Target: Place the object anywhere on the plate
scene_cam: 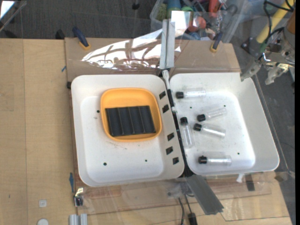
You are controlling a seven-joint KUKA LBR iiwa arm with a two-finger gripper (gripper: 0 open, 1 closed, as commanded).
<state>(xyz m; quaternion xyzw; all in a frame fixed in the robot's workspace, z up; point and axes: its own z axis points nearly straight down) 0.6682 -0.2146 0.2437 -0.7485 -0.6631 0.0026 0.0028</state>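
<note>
Orange plastic forms the shallow, rounded-square plate (131, 97), which sits in the left white bin (89, 139), toward its rear half. A black ribbed rectangular block (130, 121), its matte top split into parallel ridges, lies flat on the plate and covers the front part of the dish. Its near edge reaches the plate's front rim.

The right white bin (253, 125) holds five clear plastic tubes with black caps, all lying on their sides. One tube (192, 94) lies near the back. One tube (213, 114) and another tube (210, 131) lie near the middle at slight angles, close together but apart. A fourth tube (186, 131) lies along the inner wall. The fifth tube (214, 160) rests near the front edge.

Small black clips (168, 150) line the seam where the two smooth, glossy bins meet.

The metal gripper (265, 68) hangs beyond the right bin's far right corner, over the bench edge and well apart from the plate and the block. Whether it is spread or closed cannot be told amid the clutter around it.

The bins rest on a pale wooden bench (33, 125).
</note>
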